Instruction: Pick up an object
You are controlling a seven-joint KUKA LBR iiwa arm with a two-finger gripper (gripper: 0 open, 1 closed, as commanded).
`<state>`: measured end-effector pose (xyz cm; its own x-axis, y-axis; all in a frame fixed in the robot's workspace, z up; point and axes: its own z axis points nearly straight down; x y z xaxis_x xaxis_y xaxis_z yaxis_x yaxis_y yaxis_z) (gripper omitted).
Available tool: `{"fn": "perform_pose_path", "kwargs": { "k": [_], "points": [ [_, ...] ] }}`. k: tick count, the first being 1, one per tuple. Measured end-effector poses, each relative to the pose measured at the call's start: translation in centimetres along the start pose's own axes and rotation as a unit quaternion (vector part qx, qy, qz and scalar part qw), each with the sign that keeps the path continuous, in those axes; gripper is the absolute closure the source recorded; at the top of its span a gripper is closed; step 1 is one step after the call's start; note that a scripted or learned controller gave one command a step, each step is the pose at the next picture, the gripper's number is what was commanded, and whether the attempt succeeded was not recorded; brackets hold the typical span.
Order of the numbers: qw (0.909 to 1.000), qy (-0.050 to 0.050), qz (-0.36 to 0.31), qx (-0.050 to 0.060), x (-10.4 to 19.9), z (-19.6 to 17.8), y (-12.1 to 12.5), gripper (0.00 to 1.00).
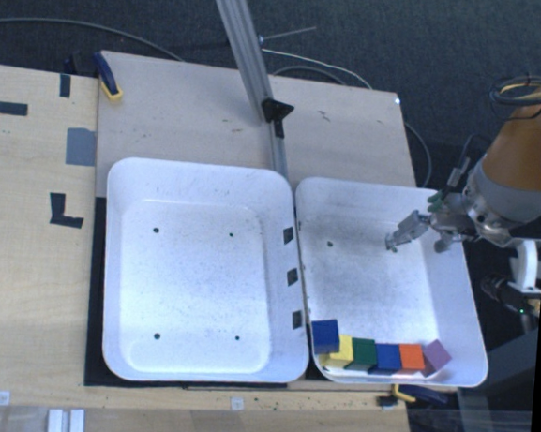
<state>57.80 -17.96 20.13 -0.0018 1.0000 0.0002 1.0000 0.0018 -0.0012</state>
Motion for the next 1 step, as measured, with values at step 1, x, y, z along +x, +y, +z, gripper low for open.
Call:
{"fn": "perform_pose_path", "kwargs": {
  "k": [1],
  "points": [
    [1.0,0.0,-0.001,0.0,0.07,-0.99,0.03,1.0]
  ]
}}
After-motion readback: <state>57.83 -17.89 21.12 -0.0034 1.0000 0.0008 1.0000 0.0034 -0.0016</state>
